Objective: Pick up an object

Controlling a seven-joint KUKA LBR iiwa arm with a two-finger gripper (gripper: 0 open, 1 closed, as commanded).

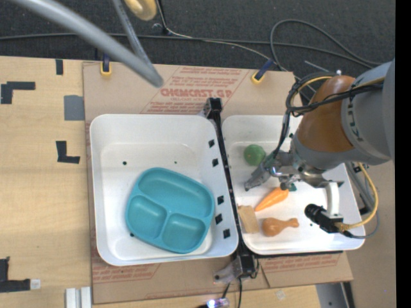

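Carrot (pixel 271 199) in right bin (pixel 334 244), just below hand (pixel 266 175), apart.

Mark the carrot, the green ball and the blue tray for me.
carrot (pixel 271 199), camera view, middle of its orange body.
green ball (pixel 254 154), camera view, centre of its top.
blue tray (pixel 142 194), camera view, left rim by the large compartment.
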